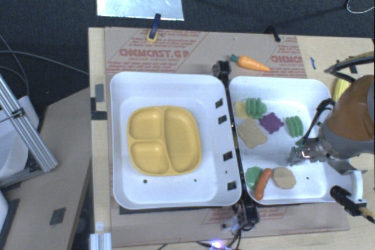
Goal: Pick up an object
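Observation:
My gripper (300, 155) hangs low over the right bin (315, 89), at its right-middle part, on the grey arm with the orange band (354, 111). Nothing is visibly held in it. Just below it lies a round tan piece (285, 178), with an orange sausage-like toy (263, 182) and a green leafy piece (253, 174) to its left. Further up the bin lie a tan bread slice (252, 133), a purple piece (271, 122), two green pieces (255, 106) (294, 125) and a small yellow piece (240, 109).
The left bin (117, 126) holds a yellow divided plate (164, 140). A toy carrot (251, 63) lies on the cardboard behind the bins. A blue and yellow tool (154, 28) sits at the bench's far edge.

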### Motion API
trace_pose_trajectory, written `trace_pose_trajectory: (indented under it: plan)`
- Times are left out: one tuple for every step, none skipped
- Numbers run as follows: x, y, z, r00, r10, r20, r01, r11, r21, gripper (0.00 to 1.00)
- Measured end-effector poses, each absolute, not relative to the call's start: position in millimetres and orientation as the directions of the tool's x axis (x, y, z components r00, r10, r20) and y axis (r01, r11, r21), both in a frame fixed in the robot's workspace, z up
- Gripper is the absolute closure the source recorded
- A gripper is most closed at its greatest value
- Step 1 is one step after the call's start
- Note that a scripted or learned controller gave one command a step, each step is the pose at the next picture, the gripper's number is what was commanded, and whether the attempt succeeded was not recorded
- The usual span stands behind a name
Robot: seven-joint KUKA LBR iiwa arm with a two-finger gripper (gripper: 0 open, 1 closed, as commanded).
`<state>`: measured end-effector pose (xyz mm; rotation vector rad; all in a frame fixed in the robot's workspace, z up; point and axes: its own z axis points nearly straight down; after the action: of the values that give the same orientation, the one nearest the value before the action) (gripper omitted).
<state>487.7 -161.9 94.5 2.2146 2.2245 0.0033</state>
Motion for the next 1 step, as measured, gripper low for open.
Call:
trace_pose_trajectory:
  plan:
    - [487.0,-128.4,83.9,-0.005,1.000,0.001,1.000,0.005,0.001,1.00]
